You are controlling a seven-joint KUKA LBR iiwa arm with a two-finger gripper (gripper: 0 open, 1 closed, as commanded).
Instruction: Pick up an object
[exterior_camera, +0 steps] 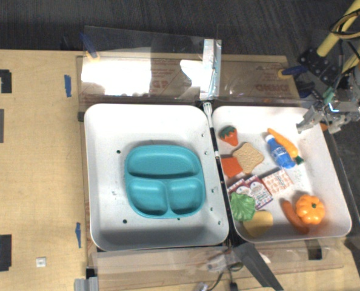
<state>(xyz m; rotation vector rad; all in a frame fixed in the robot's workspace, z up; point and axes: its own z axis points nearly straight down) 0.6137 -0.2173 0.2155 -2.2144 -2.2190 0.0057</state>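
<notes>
The right bin (337, 180) holds several toy foods: a strawberry (228, 134), a slice of toast (248, 156), an orange block (231, 165), a blue bottle (280, 152) beside an orange carrot (283, 140), a printed packet (268, 183), a green lettuce leaf (242, 206), a yellow piece (259, 220), a red sausage (291, 216) and an orange pumpkin (310, 208). My gripper (318, 117) hangs over the bin's far right corner, above and right of the carrot, apart from every object.
The left bin (101, 162) carries a teal divided plate (165, 180). A clear plastic sheet (168, 71) stands behind both bins. Cables and the arm (343, 53) crowd the upper right. Wooden bench (28, 162) extends to the left.
</notes>
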